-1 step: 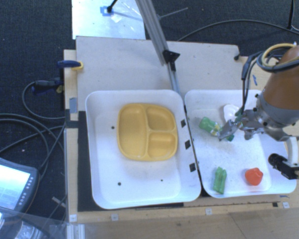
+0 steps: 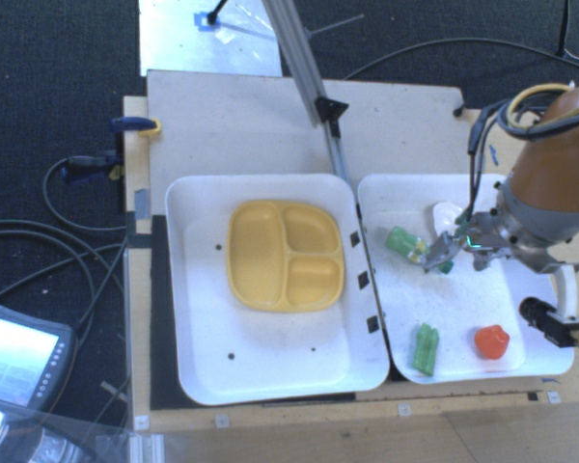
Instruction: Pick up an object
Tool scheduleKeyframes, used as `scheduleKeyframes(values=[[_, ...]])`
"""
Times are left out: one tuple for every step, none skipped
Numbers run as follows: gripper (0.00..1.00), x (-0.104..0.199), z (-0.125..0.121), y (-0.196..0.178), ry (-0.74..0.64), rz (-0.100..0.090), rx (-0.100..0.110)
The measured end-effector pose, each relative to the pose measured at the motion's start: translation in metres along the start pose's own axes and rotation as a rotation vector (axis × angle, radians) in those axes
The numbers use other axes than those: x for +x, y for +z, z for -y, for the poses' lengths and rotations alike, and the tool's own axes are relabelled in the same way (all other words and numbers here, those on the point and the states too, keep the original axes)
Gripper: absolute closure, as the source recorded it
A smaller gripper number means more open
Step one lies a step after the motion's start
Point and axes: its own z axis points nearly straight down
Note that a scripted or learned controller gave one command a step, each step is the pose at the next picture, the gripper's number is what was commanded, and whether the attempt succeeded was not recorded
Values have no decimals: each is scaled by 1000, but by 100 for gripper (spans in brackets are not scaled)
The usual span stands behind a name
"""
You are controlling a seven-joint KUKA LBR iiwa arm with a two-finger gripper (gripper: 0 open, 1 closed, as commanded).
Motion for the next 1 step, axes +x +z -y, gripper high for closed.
scheduleKeyframes(values=[[0, -2, -2, 42, 1, 1, 4]])
